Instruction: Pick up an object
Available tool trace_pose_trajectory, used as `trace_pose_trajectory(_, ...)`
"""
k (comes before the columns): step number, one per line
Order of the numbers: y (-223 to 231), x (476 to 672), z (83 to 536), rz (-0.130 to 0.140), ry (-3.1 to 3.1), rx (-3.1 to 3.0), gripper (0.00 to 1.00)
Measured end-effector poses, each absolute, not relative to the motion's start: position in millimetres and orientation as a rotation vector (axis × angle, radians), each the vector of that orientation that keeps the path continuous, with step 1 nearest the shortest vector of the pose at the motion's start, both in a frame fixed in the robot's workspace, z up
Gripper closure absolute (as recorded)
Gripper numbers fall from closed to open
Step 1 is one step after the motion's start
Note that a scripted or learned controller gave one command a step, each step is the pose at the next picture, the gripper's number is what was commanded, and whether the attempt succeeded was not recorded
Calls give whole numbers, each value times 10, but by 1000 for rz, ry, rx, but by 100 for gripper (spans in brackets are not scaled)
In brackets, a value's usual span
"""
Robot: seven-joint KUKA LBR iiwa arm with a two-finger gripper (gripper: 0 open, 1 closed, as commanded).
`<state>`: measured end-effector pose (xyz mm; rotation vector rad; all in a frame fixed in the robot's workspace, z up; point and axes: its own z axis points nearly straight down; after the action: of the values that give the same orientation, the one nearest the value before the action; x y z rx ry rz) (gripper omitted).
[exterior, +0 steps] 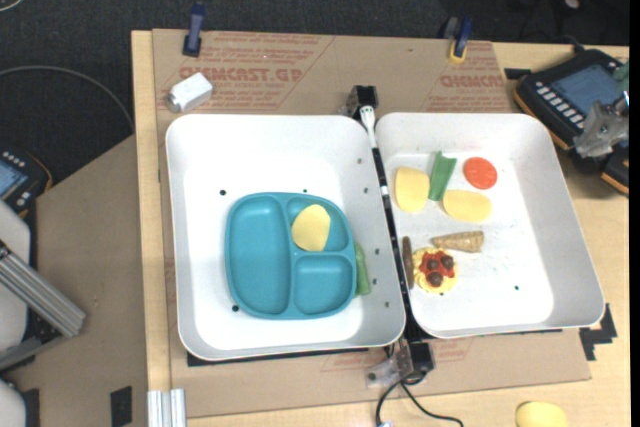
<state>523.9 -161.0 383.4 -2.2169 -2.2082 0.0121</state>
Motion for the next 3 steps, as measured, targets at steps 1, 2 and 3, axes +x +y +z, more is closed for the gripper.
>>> trace_pose_trajectory(1,-1310,5159,5459,-19,-2239,-2230,100)
trace_pose_trajectory(2,-1523,4828,3910,13,-2207,-2216,100)
trace_pose_trajectory(3,-848,4912,5183,-18,-2240,-2221,100)
